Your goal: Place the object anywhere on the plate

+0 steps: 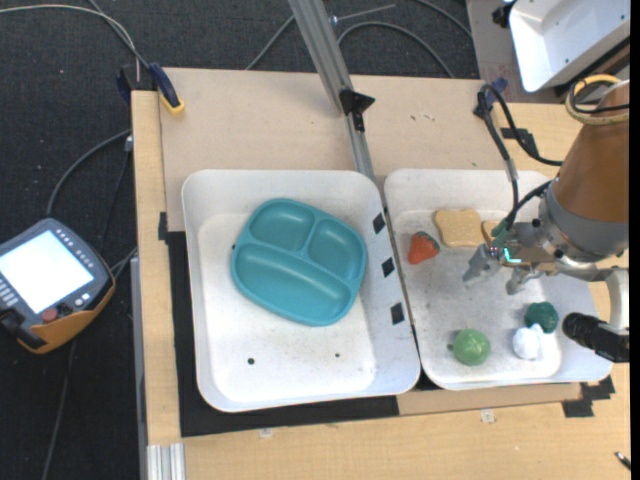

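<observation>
Still reaching: nothing lifted yet in the right bin point(440, 363).

Left bin point(215, 368) holds the teal plate point(299, 260); the gripper point(497, 269), fingers spread and empty, hangs beside the tan bread slice point(459, 227) and red piece point(423, 248). Next likely calls for descending and closing.

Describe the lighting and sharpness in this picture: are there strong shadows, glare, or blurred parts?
In the camera view the light is even and soft; the blue plate casts only a faint shadow on the left bin. The white object at the top right is overexposed, and the handheld screen glares white. The claw looks slightly soft, and the small items in the right bin lack fine detail.
</observation>
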`<state>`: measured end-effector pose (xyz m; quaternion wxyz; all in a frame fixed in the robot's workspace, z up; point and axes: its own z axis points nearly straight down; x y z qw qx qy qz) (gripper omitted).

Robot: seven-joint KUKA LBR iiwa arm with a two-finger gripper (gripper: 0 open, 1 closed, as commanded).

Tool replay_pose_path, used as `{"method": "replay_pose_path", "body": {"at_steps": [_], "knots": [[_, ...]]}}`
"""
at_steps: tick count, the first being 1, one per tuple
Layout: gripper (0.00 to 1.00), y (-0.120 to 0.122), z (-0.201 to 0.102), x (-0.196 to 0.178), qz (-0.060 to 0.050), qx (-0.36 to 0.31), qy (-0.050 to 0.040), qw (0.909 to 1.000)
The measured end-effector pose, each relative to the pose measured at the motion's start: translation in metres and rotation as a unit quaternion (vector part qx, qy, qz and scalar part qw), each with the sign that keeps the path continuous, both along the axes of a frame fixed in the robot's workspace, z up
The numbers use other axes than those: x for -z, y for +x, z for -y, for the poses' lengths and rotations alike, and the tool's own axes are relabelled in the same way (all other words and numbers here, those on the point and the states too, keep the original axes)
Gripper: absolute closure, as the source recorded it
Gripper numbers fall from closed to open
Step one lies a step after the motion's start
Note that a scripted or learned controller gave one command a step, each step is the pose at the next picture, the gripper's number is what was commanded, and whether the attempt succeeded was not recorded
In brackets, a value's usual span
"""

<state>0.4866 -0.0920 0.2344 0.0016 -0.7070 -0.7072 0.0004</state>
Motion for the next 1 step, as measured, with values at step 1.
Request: {"method": "replay_pose_path", "body": {"at_steps": [1], "knots": [[0.0, 0.0003, 0.0, -0.0004, 0.001, 0.0, -0.0001, 1.0]]}}
